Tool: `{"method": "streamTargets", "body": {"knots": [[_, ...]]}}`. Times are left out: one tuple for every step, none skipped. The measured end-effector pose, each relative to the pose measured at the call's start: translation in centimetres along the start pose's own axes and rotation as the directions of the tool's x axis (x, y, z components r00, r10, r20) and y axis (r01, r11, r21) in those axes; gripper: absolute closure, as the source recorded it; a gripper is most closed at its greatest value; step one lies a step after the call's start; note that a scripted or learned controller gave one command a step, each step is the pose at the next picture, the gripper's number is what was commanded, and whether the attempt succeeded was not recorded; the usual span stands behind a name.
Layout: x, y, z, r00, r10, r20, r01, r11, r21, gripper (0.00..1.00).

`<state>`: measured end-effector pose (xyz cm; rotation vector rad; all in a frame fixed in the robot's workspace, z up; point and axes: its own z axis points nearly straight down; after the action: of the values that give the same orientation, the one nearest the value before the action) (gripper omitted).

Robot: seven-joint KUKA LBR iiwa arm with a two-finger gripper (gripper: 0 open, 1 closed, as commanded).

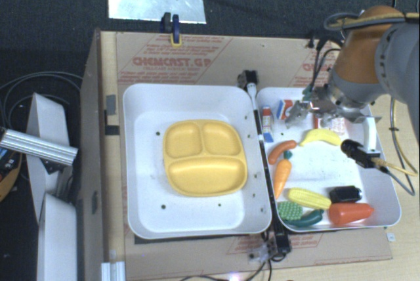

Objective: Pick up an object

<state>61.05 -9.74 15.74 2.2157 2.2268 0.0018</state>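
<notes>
Just below the fingers point(296, 112), a yellow banana point(321, 137).

Overhead slanted view of both bins point(197, 97)

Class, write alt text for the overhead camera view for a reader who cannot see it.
A grey robot arm reaches from the right over the right bin, which holds toy foods including a banana, carrot and corn. The left bin holds a yellow divided plate.
</notes>
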Motion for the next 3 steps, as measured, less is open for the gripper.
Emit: {"method": "streamTargets", "body": {"knots": [[0.8,-3.4,6.6,1.0,0.003,-0.001,-0.003,1.0,-0.017,0.0],[0.8,-5.3,6.6,1.0,0.005,0.003,-0.004,1.0,-0.021,0.0],[1.2,-7.0,6.6,1.0,0.005,0.003,-0.005,1.0,-0.021,0.0]]}}
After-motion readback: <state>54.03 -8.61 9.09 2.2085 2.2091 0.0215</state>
